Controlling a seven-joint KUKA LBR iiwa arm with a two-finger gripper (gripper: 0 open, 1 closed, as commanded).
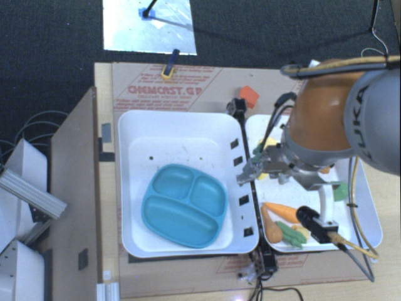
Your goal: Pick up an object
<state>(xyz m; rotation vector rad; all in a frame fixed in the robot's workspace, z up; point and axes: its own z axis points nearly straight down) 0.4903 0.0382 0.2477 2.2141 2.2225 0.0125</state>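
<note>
My gripper hangs low over the left edge of the right bin, close to the divider between the two bins. Nothing shows between its fingers. An orange carrot lies in the right bin just below and to the right of the gripper. A green toy and a small yellow piece lie near the bin's front edge. Another yellow piece peeks out behind the gripper. A green bit shows past the wrist on the right. The arm hides much of this bin.
The left bin holds a blue divided plate. An orange block sits on the cardboard behind the bins. Black clips run along the divider.
</note>
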